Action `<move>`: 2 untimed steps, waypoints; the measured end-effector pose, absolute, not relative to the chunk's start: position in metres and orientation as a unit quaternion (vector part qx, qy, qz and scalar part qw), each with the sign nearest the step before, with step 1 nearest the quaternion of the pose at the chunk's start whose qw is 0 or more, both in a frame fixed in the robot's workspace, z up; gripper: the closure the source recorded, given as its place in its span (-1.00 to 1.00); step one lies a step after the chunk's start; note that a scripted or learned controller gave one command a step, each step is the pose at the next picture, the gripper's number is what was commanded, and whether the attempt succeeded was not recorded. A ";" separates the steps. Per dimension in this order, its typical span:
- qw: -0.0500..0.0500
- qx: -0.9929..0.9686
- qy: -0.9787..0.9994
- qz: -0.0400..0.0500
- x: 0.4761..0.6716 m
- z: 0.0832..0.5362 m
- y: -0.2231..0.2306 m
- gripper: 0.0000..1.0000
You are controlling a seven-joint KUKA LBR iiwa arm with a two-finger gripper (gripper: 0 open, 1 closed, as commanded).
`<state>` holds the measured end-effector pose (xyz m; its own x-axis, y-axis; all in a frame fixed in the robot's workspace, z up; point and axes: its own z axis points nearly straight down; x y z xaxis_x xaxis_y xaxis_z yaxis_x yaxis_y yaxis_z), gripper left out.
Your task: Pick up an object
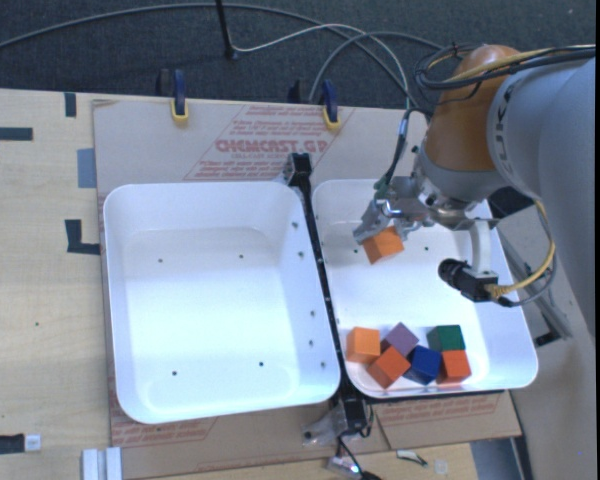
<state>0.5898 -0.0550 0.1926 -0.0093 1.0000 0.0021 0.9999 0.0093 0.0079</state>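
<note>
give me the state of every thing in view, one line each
gripper: over the right bin, shut on the orange cube
orange cube: between the fingers, tilted, raised off the bin floor
right white bin: holds a cluster of blocks at its near edge
cluster of blocks: orange, purple, blue, green and red pieces, bunched and touching
left white bin: sits beside the right bin, rims touching

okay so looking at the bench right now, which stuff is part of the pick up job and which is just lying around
Part of the job:
- end effector
- orange block between its fingers, lifted
- right bin

Lying about:
- cluster at the right bin's near end: orange cubes, purple cube, blue cube, green cube
- left bin
- yellow clamps
</note>
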 end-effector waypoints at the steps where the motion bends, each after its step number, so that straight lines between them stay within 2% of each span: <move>1: -0.001 0.705 0.709 0.000 0.532 0.189 0.023 1.00; 2: -0.001 0.706 0.708 0.000 0.535 0.188 0.068 1.00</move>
